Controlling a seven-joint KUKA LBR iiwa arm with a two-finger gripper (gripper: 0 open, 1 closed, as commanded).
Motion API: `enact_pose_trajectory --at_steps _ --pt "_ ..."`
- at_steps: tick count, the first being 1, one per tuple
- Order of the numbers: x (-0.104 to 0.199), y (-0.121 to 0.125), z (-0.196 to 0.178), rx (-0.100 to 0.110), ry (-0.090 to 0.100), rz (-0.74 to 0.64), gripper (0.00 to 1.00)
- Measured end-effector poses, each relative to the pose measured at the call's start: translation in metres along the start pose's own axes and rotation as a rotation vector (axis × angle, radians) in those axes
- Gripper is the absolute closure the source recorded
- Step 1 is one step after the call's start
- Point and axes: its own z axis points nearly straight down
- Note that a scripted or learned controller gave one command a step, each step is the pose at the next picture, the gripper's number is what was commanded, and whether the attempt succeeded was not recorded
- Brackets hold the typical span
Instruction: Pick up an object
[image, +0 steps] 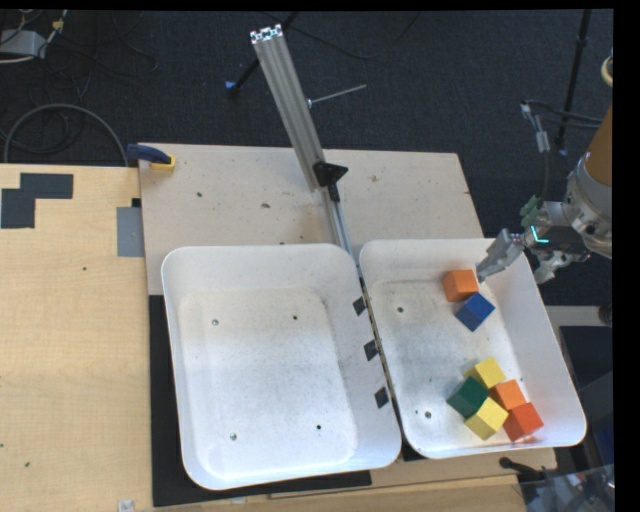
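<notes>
At the bottom of the frame, nearest the camera, the two white bins sit side by side on the tabletop (400, 190), which is a pale, speckled board with a few small dark holes. The left bin (190, 290) fills the lower middle of the frame, and its floor shows only faint scuffing and a few dark dots. The right bin (560, 370) lies in the lower right and holds all the blocks. In its lower right corner sits a tight cluster: a green block (466, 396), a yellow block (489, 373) above it, a second yellow block (487, 417) below, an orange block (509, 392) and a red-orange block (522, 421) at the corner, all touching or nearly so. Further up the same bin, a blue block (475, 310) lies just below and beside another orange block (460, 284). Just right of that upper orange block, over the bin's upper right rim, hangs the hand (497, 262) of the arm, reaching in from the right edge; a grey finger slants down toward the block, but I cannot tell how far the hand is open, and no block is seen between its fingers. A light wooden surface (60, 330) with grey patches covers the left of the frame. Beyond the tabletop, an aluminium rail (290, 100) slants up to the top centre, and black cables (60, 120) trail over the dark floor (430, 70) across the upper frame.
</notes>
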Motion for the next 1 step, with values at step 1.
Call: enact_pose_trajectory --at_steps 1 --pt "0.0001 0.0000 0.0000 0.000 0.000 -0.002 0.00"
